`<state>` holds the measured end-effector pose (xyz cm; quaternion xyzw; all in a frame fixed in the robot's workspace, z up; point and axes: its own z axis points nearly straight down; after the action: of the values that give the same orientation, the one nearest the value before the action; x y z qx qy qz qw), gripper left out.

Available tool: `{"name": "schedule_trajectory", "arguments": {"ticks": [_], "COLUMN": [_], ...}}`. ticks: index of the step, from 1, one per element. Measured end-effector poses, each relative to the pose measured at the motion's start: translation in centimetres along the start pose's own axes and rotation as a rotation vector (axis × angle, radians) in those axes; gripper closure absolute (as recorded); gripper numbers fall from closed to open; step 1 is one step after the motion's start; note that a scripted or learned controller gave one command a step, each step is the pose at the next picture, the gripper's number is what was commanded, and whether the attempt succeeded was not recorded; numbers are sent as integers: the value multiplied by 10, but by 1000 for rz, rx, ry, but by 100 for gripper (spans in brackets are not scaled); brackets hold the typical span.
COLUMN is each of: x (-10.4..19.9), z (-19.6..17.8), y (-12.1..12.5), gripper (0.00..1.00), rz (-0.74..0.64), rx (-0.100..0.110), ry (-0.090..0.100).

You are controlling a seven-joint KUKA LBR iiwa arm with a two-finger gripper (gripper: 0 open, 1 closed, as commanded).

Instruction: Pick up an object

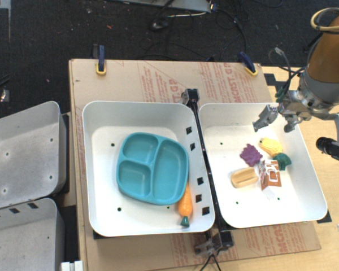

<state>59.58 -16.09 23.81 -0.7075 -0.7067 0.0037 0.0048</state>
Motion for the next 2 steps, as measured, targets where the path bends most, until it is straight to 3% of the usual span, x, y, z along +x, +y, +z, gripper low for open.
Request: {"name": "schedule_trajectory", "arguments": {"ticks": [1,2], "x": [0,0], "z": [-7,57], "y": [2,1], "gripper": [0,0], "rz": [-3,-1], "rx": [-12,-7], "ry": [-2,-1]}}
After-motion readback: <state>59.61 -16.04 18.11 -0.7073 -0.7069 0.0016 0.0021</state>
